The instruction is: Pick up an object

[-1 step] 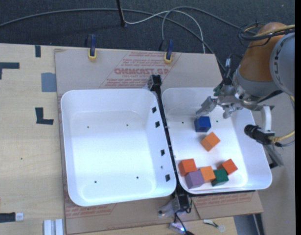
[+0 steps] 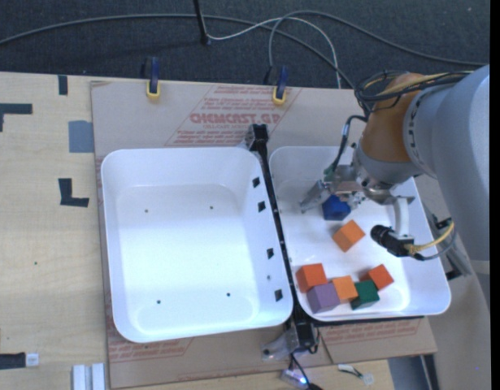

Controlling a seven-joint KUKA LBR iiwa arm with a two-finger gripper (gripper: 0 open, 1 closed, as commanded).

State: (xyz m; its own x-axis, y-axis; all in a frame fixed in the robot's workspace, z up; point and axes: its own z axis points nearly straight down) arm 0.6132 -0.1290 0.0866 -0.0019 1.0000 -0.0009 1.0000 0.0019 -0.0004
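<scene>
Fingers point(image 2: 327, 195) hung low in right bin point(image 2: 428, 303), spread open, blue cube point(image 2: 335, 209) just below them, not gripped. Other cubes point(image 2: 345, 288) clustered near front wall.

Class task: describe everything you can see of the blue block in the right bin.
The blue block is a small, matte, solid-coloured cube lying on the floor of the right bin, toward its far end. It sits tilted, corners skewed to the bin's walls. The gripper is right above it, hiding its upper edge. It lies apart from the other blocks.
</scene>
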